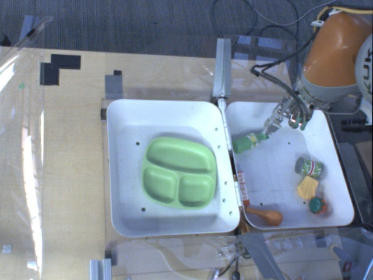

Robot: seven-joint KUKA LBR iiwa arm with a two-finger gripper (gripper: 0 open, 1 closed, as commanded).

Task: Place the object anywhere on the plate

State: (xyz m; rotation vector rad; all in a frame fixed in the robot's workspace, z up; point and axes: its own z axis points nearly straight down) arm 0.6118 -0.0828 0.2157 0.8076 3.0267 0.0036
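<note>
Bench (64, 174) of pale wood bearing two shallow white bins side by side. Left bin (125, 214) holds a green plate (178, 172) with three compartments, lying near the bin's centre, slightly toward its right wall. Right bin (274, 185) holds the loose items. Green bottle (249, 143), the apparent task object, lies tilted at the right bin's left wall, its lower end touching or overlapping the rim between the bins; its upper, paler end points toward the gripper (274, 126). Gripper sits over the right bin's far half, just beside the bottle's upper end; the metal parts merge against the white floor, so whether the claw is spread, closed or clamped on the bottle cannot be told. Arm (332, 51), grey with an orange section, enters over the right bin's far right corner and is cut off by the frame edge. Black cables (256, 10) loop beyond the bench's far edge.

Other items in the right bin: a small can (309, 167) with a green label near the right wall; a yellow block (308, 188) just below it; a small red and green piece (316, 205), too small to identify, at the near right corner; a brown, pear-like piece (266, 216) along the near wall; a thin red and white item (241, 186) lying against the left wall. Black tape marks (58, 67) sit at the bench's far left.
</note>
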